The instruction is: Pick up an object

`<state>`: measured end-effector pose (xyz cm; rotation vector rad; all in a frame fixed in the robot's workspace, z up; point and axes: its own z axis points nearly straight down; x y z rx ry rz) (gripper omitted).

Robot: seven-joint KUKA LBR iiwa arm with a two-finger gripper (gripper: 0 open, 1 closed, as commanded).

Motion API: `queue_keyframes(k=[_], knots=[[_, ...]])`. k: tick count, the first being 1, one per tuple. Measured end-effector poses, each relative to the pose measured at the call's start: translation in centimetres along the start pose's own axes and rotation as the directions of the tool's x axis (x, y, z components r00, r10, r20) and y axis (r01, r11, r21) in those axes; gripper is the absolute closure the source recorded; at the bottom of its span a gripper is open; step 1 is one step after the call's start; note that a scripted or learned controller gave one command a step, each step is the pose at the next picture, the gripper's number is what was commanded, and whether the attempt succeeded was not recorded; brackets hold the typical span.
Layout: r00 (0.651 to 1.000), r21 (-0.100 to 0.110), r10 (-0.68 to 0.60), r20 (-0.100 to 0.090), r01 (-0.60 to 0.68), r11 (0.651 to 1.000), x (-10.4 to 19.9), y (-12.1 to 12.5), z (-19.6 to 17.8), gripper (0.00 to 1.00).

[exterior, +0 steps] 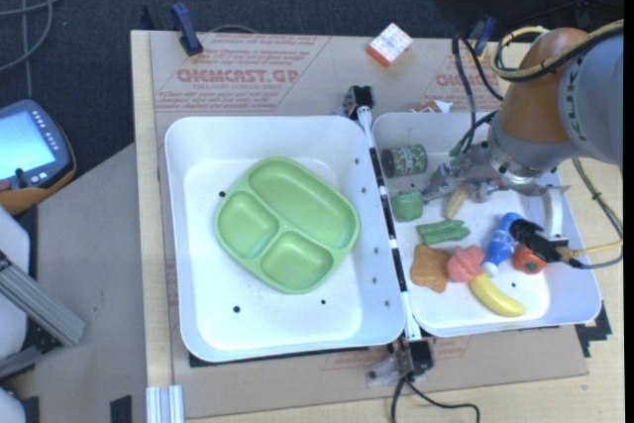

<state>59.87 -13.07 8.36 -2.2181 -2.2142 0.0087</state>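
My gripper (448,185) hangs low inside the right bin (570,307), near its far-left part, and my grey arm with its orange band reaches in over the bin's right rim. The metal fingers point toward the divider between the two bins; a pale, beige object (456,203) sits right at their tips, but I cannot tell whether it is between them, nor whether they are parted or closed.

The things to pick from lie in this same bin. A small green can (404,159) lies on its side near the far-left corner. Just nearer, against the left wall, sits a green cup-like piece (407,206), and beside it a green pod-shaped toy (442,232). Along the near edge, an orange-tan piece (430,268) touches a pink one (465,264), with a yellow banana (495,297) just beside them. A blue bottle (504,239) stands tilted behind the banana, next to a red-orange piece (528,262).

The left bin (198,312) carries a green divided plate (287,224) about in its middle. On the bench beyond the bins lies a small orange-and-white box (389,45).
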Motion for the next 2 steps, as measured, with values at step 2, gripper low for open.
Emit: queue_keyframes(k=[2], knots=[[1.0, -0.017, -0.009, 0.001, 0.009, 1.0, 7.3, 1.5, -10.7, 1.0]])
